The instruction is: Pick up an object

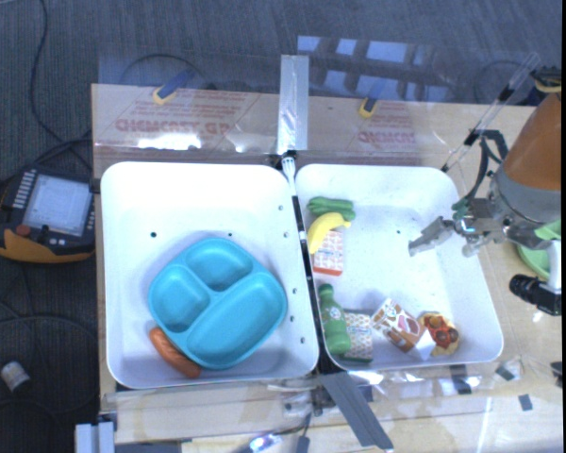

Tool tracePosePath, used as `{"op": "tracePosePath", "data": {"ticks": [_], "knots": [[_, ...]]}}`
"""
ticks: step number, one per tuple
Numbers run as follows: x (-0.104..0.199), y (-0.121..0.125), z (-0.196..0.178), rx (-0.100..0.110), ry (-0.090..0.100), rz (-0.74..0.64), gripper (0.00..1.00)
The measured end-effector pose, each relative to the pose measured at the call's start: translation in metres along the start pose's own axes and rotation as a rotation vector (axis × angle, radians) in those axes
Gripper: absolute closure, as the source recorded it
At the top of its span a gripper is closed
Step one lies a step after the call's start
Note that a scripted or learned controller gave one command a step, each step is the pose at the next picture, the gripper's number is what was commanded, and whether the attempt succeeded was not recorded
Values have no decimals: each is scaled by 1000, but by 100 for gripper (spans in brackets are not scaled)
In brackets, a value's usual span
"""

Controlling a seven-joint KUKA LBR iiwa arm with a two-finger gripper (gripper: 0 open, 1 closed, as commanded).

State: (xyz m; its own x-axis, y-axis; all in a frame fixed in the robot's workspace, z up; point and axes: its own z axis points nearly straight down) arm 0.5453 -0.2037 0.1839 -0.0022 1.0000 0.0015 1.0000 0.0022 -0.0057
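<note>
left bin [123, 253]: plate [217, 300] centre, sausage [173, 352] near corner | right bin [472, 281]: banana [325, 223], bottle [338, 328] along left wall

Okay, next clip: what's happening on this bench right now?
A grey arm with an orange band reaches in from the right, its gripper over the right bin, fingers open and holding nothing. That bin holds a banana, a green bottle and some small packets. The left bin has a blue divided plate untouched.

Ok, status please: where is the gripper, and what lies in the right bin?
Gripper over right bin, near its right wall, nothing between fingers. Banana, bottle, small packets lie untouched.
</note>
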Motion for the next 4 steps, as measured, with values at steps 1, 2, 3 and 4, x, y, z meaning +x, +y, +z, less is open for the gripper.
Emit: {"op": "tracePosePath", "data": {"ticks": [1,2,3,4], "knots": [[72,-26,59,2,-1,229,0],[96,-57,95,-20,-8,172,0],[117,2,3,-1,-5,138,0],[96,80,-15,0,-5,117,0]]}}
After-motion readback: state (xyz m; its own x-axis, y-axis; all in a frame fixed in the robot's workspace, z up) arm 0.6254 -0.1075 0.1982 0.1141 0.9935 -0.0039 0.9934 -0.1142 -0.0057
